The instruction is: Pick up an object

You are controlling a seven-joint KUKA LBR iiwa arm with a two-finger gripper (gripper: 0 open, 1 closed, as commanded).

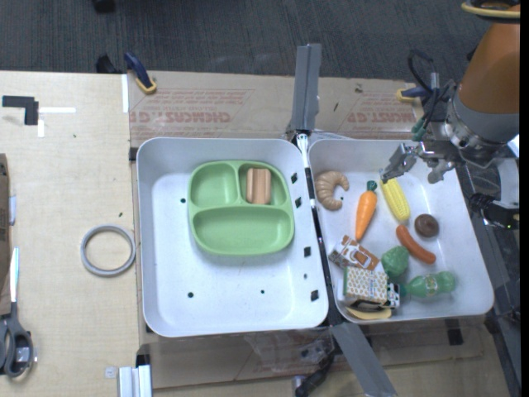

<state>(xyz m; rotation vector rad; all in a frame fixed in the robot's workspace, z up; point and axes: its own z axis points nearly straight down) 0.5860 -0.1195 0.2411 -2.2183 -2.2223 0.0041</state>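
Corn cob [395, 199], the nearest candidate object, lies in the right bin [471, 246] beside the carrot [365, 211], just below the jaws. Jaws [418, 160] hover spread apart above the bin's upper portion, clamped on nothing. Task status: no object is lifted; descent, closure and lift remain. The left bin [165, 246] holds a green tray [241, 208].

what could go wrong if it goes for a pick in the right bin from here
1. The gripper hangs above the corn, which lies close beside the carrot; a finger might land on the carrot or push both aside.
2. Both are rounded and tapered, so either may slip out of a pinch.
3. Near the front of the right bin, the boxes, broccoli and sausage lie crowded, so a grasp there could catch two things.
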